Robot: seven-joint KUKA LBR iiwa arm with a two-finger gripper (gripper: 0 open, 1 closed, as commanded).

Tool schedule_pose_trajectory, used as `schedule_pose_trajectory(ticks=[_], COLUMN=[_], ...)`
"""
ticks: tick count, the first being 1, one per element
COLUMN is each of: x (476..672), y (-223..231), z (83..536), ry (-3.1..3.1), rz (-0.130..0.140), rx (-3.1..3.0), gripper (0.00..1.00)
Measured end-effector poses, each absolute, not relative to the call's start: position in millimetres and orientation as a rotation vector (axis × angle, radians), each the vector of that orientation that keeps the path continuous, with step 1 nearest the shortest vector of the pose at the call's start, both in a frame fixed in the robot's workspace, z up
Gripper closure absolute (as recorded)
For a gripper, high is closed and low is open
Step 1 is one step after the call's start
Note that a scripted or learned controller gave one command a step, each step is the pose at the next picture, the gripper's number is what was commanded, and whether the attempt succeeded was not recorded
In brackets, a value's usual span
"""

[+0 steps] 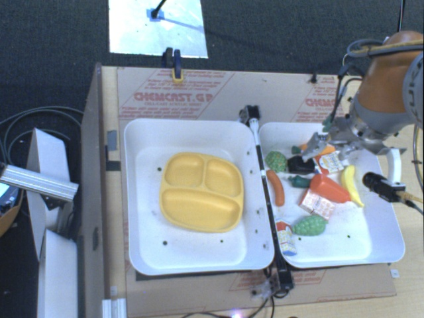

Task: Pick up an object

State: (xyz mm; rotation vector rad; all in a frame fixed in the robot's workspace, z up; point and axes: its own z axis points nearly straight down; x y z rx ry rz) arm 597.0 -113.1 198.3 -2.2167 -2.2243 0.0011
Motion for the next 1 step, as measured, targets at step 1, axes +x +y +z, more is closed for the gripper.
schedule_pose_trajectory(ticks=[1], x=[590.4], y=[-107.6], z=[86.2], ry=[-2.229], rz=[-0.004], rx=[-2.228], gripper=[0.0])
